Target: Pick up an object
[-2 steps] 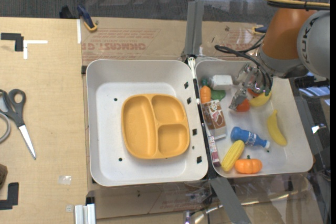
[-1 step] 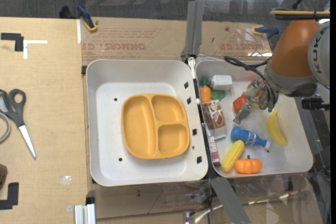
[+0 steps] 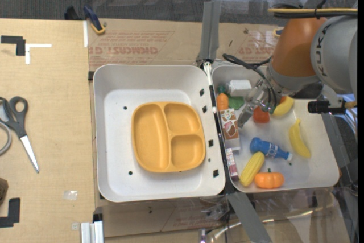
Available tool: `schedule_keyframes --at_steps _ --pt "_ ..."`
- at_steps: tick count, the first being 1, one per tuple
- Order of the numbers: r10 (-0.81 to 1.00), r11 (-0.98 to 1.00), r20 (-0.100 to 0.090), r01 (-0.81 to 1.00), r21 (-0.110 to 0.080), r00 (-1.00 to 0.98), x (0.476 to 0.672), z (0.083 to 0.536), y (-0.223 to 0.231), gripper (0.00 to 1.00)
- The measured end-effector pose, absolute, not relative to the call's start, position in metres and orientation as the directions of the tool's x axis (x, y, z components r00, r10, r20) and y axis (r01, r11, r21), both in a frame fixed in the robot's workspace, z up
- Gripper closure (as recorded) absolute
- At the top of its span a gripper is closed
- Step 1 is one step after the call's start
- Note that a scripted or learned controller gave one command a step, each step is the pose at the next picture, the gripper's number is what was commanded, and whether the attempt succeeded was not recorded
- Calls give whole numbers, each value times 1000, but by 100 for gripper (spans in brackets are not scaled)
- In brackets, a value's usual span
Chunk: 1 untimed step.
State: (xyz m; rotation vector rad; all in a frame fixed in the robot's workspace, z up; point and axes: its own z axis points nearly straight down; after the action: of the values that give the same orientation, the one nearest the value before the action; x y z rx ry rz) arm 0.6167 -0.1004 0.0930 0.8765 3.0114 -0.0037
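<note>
My gripper (image 3: 253,110) hangs low over the upper middle of the right bin (image 3: 318,176), open, with nothing visibly between its fingers. One finger (image 3: 243,117) points down-left toward a brown snack packet (image 3: 230,124). A small red tomato (image 3: 261,116) lies right beside the other finger, touching or nearly so. A yellow lemon (image 3: 283,105) sits just right of the gripper, partly under the wrist. Also in this bin are a banana (image 3: 300,140), a blue bottle (image 3: 270,149), a corn cob (image 3: 252,168) and an orange pumpkin (image 3: 268,180).
The left bin (image 3: 108,122) holds a yellow divided plate (image 3: 168,136). At the right bin's upper left lie a white box (image 3: 239,86), a green item (image 3: 235,103) and an orange piece (image 3: 222,101). Scissors (image 3: 21,128) lie on the bench at far left.
</note>
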Motion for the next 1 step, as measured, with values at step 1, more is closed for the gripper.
schedule_keyframes --at_steps 1 --pt "630 777 0 630 -1 -777 540 91 -116 0"
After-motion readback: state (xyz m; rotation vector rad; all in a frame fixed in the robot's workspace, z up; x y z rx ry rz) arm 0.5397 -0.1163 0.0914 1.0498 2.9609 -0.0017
